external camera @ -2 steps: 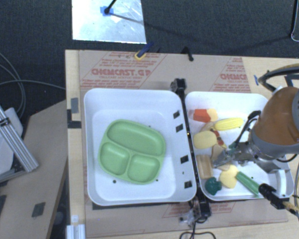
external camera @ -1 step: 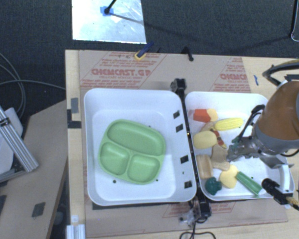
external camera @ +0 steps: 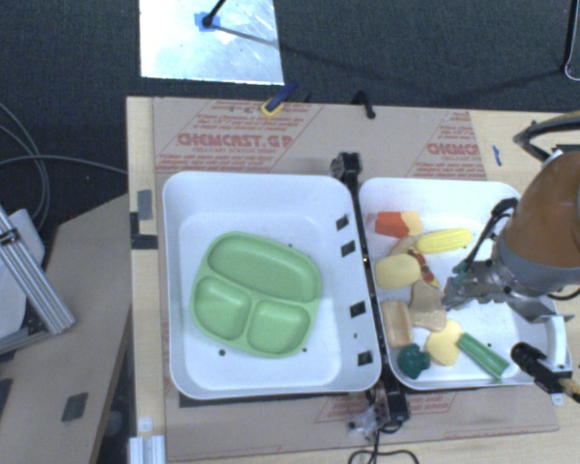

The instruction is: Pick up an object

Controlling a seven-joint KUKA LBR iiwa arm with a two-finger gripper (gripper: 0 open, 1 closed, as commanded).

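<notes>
Toy food pieces lie heaped in the right bin (external camera: 503,193): corn cob (external camera: 443,241), yellow lemon-like lump (external camera: 397,272), orange piece (external camera: 391,224), green stick (external camera: 481,354), all smooth plastic. Nothing looks lifted yet. Gripper (external camera: 461,288) sits low over the pile; fingers' state: cannot tell. Left bin (external camera: 188,201) holds a green divided plate (external camera: 256,294).

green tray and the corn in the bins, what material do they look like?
Green tray: likely moulded plastic, matte pale green; one-piece, with three rounded compartments and soft, even shading. Corn: probably plastic toy food, uniform yellow with a slight sheen; it is too small to make out kernel texture. Neither can be confirmed from look alone.
</notes>
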